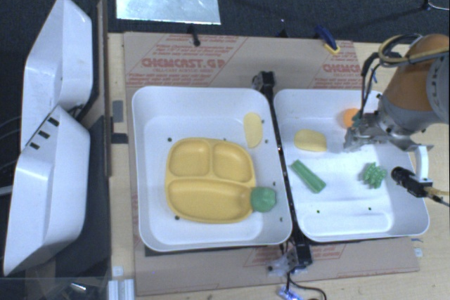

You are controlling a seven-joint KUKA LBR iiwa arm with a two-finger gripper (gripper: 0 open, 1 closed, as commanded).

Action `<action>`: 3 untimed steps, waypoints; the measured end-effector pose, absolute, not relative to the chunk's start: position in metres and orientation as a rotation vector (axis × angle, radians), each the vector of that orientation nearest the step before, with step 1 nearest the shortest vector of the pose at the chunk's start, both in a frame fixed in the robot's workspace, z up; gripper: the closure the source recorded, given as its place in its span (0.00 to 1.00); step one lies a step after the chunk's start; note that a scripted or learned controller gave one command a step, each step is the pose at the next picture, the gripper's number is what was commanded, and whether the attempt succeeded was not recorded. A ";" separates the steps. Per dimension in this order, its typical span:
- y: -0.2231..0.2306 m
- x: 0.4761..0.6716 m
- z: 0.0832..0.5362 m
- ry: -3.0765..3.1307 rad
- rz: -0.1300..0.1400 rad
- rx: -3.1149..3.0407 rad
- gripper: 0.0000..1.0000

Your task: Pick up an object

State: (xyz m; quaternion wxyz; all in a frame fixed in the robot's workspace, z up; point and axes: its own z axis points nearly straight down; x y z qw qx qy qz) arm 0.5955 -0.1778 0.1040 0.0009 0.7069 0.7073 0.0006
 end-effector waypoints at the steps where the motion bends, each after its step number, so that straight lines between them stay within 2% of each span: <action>1: -0.169 0.600 0.162 2.220 0.005 2.217 1.00; 3: -0.170 0.592 0.252 2.220 0.004 2.218 1.00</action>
